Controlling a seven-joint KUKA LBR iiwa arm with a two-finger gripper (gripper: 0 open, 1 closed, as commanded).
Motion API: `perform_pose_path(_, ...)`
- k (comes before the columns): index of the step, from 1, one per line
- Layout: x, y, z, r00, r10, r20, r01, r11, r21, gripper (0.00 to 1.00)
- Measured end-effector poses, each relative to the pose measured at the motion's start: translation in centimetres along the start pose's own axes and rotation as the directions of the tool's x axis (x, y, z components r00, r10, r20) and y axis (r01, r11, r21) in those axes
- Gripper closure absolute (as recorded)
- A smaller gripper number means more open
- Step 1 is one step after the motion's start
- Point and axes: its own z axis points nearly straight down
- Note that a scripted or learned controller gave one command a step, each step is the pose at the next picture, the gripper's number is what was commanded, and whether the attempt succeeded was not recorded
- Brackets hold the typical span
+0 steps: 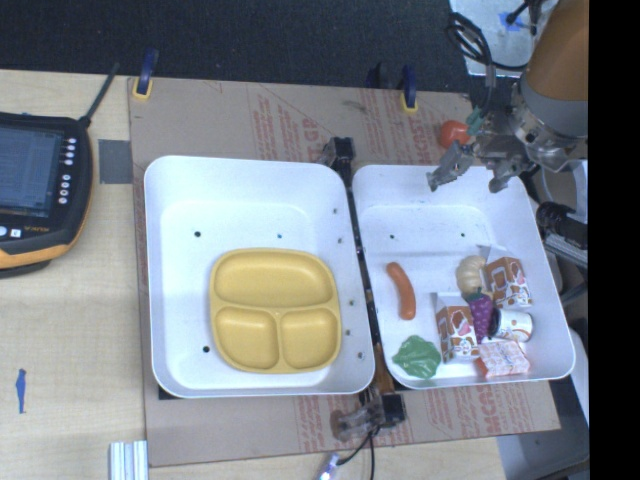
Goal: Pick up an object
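The two-finger gripper (470,173) hangs over the far rim of the right-hand shallow white bin (420,213), its two dark fingers spread apart with nothing between them. The objects to pick lie in the same right bin, all toward its near half and well apart from the gripper. An orange sausage-shaped toy (401,290) lies near the bin's middle; nearer than that, by the bin's near rim, sits a green leafy toy (416,356). To the right of the sausage a tight cluster gathers: a pale round toy (470,274), a brown-and-white printed carton (507,280), a second such carton (455,331), a purple grape-like toy (483,315), a small white cup (515,322) and a pink packet (503,359). A small red object (452,131) rests outside the bin's far rim. The left-hand white bin (180,208), touching the right bin, holds a yellow three-compartment plastic plate (275,309). Both bins rest on a brown cardboard sheet (250,118) over a light wooden bench (60,348). Left of the left bin lies a black-and-orange control pendant (40,193).
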Motion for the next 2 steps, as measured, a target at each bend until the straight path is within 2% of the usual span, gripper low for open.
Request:
perform_pose_path(1, 2.7, -6.0, 9.2, 1.0, 0.0, 0.0, 0.0, 1.0, 0.002, 0.0)
perform_pose_path(2, 0.7, -7.5, 18.8, 1.0, 0.0, 0.0, 0.0, 1.0, 0.001, 0.0)
